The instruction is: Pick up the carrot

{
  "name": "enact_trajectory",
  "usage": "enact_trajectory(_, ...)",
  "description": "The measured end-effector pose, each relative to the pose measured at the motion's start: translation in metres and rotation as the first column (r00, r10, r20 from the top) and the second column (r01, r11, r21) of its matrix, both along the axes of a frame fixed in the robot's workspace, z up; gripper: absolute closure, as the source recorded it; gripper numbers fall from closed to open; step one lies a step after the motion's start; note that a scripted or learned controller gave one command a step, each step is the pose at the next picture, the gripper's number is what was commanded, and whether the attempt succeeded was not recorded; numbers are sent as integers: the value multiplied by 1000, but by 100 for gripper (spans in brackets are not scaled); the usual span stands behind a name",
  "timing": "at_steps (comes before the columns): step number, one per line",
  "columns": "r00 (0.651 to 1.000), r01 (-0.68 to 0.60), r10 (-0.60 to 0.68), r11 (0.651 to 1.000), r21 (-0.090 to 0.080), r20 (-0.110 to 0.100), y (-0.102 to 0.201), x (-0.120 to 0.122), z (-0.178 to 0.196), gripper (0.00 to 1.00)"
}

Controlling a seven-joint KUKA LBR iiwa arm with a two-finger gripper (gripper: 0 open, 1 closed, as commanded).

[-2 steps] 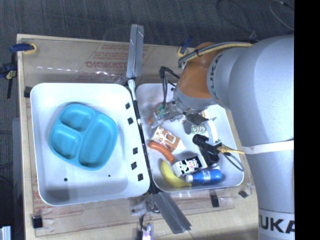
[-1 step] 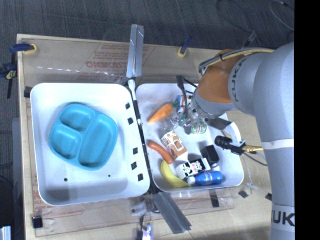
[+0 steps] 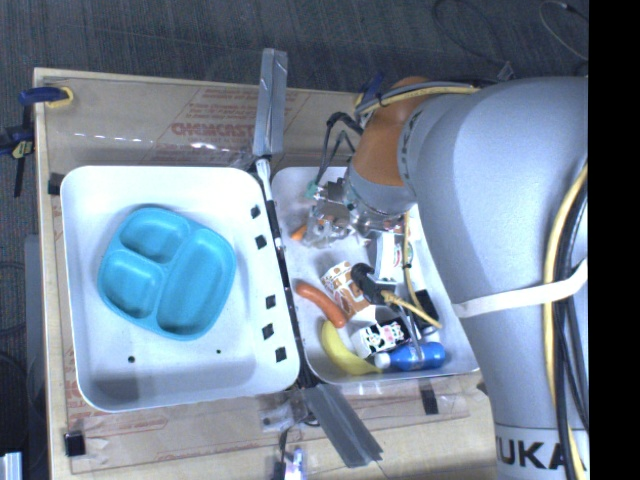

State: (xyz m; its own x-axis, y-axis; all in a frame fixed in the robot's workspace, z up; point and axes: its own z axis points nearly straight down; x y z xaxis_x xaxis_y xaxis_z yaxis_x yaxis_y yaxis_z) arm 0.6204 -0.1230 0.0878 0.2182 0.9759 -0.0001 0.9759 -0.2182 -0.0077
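Two white bins sit side by side on the bench, seen from above at a slant. Left bin (image 3: pixel 90 368) holds a blue divided plate (image 3: pixel 165 271), three compartments, lying flat near its middle. Right bin (image 3: pixel 300 193) is cluttered, w/ the grey arm (image 3: pixel 500 198) reaching in from the right over its upper half.

Gripper (image 3: pixel 330 218) is down low in the right bin's upper-left corner, below the orange band; its metal end is a blur of parts and cables, so can't tell if the claw is apart or together, nor what it touches.

Carrot (image 3: pixel 321 303) lies in the right bin's lower-left part, near the left wall, apart from the gripper. Long axis runs diagonal, upper-left to lower-right; which end is the tip can't be told. Just below it a banana (image 3: pixel 343 353) curves along the bottom; a blue bottle (image 3: pixel 420 355) lies to the right, touching a small black-and-white item.

Bench top is brown board w/ red print; dark floor beyond.
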Motion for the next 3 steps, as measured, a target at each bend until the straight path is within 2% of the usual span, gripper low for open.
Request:
enact_trajectory(1, 991, -133, 133, 991, 0, -1, 97, -41, 100, 100)
enact_trajectory(2, 1000, 7, -7, 1000, -1, -5, 25, -62, 106, 100)
enact_trajectory(3, 1000, 3, -3, 1000, 0, -2, 22, -77, -1, 100)
